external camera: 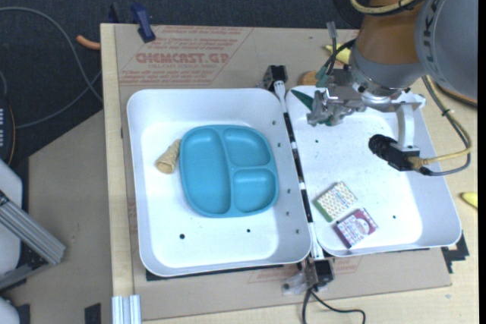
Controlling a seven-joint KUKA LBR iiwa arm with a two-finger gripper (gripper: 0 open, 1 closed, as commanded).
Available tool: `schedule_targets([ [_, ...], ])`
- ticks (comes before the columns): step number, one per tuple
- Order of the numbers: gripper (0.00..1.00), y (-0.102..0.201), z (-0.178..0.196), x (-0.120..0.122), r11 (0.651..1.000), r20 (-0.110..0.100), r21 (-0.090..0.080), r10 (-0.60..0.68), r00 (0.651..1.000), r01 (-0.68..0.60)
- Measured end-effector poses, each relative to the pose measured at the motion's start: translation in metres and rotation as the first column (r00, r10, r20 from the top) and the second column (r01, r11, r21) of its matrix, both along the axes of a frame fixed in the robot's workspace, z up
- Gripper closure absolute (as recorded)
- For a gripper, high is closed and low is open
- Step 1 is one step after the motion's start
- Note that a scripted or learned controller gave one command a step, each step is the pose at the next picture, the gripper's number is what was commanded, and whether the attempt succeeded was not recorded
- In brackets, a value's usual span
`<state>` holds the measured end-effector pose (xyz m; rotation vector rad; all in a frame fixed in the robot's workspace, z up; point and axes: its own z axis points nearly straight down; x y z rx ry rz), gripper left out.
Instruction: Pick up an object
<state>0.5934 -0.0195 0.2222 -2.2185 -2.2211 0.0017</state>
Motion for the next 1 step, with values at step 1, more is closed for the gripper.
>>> schedule_targets([
  [1,1.00,0.0269,-0.0125,0.0001,1.000,-0.001,0.000,0.000,1.000,0.000],
])
